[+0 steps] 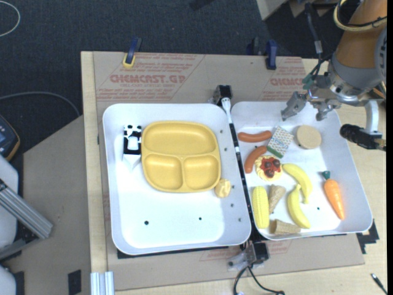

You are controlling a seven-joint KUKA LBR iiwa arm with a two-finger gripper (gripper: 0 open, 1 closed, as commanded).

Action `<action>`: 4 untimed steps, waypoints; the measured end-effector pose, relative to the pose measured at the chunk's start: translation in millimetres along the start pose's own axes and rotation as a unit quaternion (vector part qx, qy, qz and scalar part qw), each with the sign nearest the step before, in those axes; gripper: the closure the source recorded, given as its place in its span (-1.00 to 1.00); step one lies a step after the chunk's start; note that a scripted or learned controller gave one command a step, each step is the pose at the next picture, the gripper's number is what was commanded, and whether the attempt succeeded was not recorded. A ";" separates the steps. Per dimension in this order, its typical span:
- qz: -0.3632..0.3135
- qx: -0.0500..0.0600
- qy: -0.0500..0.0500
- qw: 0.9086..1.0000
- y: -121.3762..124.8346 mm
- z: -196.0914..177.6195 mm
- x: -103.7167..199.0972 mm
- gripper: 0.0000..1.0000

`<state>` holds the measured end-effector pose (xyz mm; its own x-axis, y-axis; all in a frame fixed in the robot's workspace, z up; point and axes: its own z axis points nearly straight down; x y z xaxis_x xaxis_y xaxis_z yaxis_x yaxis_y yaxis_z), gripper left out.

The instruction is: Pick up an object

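Tan bun (308, 137) lay just below my pincer (309, 107), which hung spread wide and empty over the right bin (356, 168). Best, I judged, to drop straight down, straddling it squarely.

The arm (363, 45) has a broad orange band above a grey, rounded wrist. Below the wrist sits a silver metal ring. The gripper (308, 108) has two grey metal fingers. A yellow cable loops beside the orange part.
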<state>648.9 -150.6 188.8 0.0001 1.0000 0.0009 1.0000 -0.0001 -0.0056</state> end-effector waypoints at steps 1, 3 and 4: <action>0.000 0.000 0.000 1.000 4.0 45.5 -5.5 -1.00; 0.000 -0.004 -0.001 1.000 5.5 83.5 -5.5 1.00; 0.000 -0.007 -0.002 1.000 4.4 18.8 -4.3 1.00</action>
<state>653.1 -154.9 170.0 -0.0004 1.0000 -0.0024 1.0000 0.0004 0.0083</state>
